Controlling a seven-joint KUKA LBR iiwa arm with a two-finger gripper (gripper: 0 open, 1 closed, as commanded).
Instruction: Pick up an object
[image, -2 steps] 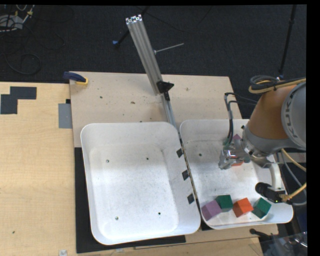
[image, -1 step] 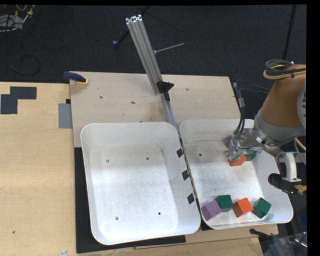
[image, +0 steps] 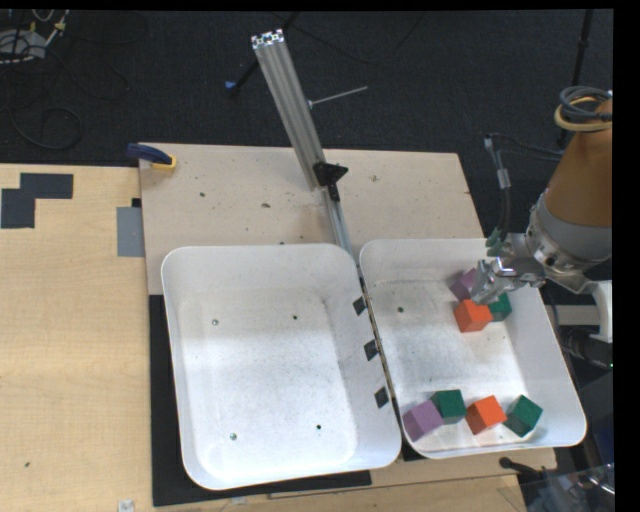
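Observation:
My gripper (image: 489, 287) hangs low over the upper right part of the right bin (image: 425, 280), reaching in from the right. Right under and around it lies a tight cluster: a purple block (image: 463, 283), an orange block (image: 472, 316) and a green block (image: 500, 306) partly hidden by the gripper. Along the bin's front edge sit a purple block (image: 423, 418), a green block (image: 450, 404), an orange block (image: 486, 413) and another green block (image: 523, 414). No block is visibly between the fingers.
The left bin (image: 260, 360) lies beside the right one, with black clips along the shared rim. A slanted aluminium post (image: 290, 100) rises behind the bins. A blue-and-yellow clamp (image: 150, 155) sits at the bench's back left corner.

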